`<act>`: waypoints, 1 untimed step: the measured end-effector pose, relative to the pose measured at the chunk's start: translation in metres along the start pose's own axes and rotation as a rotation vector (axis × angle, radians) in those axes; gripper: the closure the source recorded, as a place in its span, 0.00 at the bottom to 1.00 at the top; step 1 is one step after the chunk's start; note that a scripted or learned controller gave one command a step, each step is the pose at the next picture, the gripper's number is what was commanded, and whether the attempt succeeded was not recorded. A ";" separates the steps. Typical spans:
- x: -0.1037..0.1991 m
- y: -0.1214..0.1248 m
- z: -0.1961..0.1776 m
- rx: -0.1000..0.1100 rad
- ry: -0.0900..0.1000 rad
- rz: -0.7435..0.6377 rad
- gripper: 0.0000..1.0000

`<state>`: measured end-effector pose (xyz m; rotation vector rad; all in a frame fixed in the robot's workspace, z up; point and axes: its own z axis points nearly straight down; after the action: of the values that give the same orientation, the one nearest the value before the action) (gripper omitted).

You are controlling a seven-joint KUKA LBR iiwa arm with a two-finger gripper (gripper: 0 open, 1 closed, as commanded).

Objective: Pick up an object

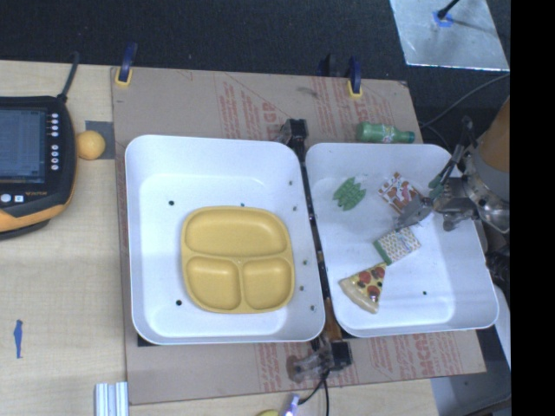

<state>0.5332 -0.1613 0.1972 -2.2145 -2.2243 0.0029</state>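
I have the gripper (pixel 416 213) low over the right bin (pixel 451 306), near its right rim. Its fingers look slightly parted, but I cannot tell how far, and I see nothing between them. The checkered card (pixel 398 244) lies just below and left of the fingertips, mid-bin, its long axis running up toward the right rim. The patterned card (pixel 398 191) sits just above, toward the far rim, the pizza slice (pixel 366 288) nearer the front rim.
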 end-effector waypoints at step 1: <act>0.023 0.058 0.095 -0.001 -0.002 -0.001 0.00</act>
<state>0.5907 -0.1380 0.1016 -2.2148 -2.2264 0.0045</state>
